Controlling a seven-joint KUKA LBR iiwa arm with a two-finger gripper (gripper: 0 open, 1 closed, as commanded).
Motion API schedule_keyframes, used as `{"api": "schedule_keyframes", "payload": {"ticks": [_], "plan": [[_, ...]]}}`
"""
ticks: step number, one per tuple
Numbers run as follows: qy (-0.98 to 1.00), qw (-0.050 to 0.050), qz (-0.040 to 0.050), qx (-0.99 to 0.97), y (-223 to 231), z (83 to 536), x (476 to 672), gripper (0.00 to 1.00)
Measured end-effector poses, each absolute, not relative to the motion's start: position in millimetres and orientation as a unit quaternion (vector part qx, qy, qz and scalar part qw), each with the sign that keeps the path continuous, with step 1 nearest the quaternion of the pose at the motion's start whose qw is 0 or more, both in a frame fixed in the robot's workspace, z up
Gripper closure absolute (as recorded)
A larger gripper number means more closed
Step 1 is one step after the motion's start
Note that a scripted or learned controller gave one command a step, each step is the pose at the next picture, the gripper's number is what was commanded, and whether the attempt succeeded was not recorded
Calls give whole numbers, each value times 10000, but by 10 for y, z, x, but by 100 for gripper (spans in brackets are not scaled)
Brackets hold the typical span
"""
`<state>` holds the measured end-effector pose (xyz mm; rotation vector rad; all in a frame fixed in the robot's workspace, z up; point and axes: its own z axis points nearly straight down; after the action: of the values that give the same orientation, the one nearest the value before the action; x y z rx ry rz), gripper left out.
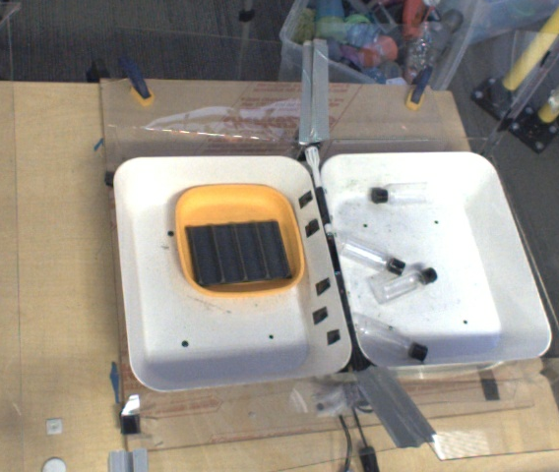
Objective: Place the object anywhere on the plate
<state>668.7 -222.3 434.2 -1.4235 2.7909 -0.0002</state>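
Observation:
An orange square plate (234, 202) lies in the left white bin (152, 303), a little above that bin's middle. A black ridged rectangular block (237, 253) rests flat on the plate and covers most of its lower half. In the right white bin (481, 254) lie several clear vials with black caps: one near the back (395, 195), two close together at the middle (373, 257) (404, 281), and one by the front wall (390, 341).
A metal strip with black clips (317, 254) runs between the two bins. Behind them stands a clear tub of coloured items (378, 18). Blue clamps (139, 85) (418, 85) hold the bench's back edge. Bare wooden bench lies to the left.

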Motion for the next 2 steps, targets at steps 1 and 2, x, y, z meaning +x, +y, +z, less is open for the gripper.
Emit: {"api": "schedule_keyframes", "payload": {"ticks": [1, 2], "plan": [[8374, 43, -2, -5466, -2220, 4341, 6688, 100], [7369, 41, -1, -6759, -2224, 4336, 6686, 100]]}}
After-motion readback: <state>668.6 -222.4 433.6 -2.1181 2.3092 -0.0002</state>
